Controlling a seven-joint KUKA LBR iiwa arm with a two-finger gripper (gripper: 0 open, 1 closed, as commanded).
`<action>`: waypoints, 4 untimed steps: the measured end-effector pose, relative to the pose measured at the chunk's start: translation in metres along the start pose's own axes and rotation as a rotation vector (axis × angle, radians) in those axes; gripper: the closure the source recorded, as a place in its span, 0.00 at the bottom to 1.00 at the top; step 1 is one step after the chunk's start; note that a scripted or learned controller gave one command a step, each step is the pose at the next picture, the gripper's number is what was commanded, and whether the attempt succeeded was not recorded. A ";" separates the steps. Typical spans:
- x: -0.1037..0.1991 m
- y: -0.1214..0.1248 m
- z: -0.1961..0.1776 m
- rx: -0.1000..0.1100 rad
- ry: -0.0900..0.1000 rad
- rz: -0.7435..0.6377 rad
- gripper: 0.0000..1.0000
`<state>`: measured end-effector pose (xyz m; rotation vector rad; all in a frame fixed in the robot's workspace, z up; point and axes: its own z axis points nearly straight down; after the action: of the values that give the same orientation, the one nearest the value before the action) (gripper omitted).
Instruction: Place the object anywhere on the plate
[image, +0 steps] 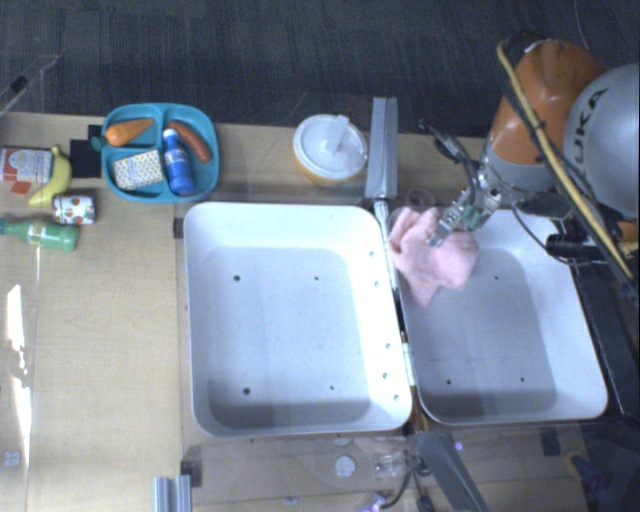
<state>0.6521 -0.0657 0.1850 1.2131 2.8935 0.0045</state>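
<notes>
Crumpled pink cloth (430, 262) draped over right white bin's (520, 400) upper-left rim, directly under gripper (447, 228); fingertips touching cloth's top, opening impossible to tell.

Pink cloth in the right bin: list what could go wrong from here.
1. The pink cloth lies bunched against the right bin's left wall, partly up the rim. A pull could drag it over the divider rather than lift it.
2. The gripper sits at the cloth's upper edge, not its middle, so a pinch there may catch only a fold and slip.
3. The teal plate sits far off past the left bin and already carries toy food, leaving little bare room.
</notes>
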 end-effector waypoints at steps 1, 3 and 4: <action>0.000 0.003 -0.041 -0.001 -0.002 -0.006 1.00; 0.097 0.073 -0.041 -0.002 0.000 -0.798 1.00; 0.142 0.101 -0.041 -0.002 0.000 -0.799 1.00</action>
<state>0.6244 0.1059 0.2256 -0.0085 3.1361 0.0043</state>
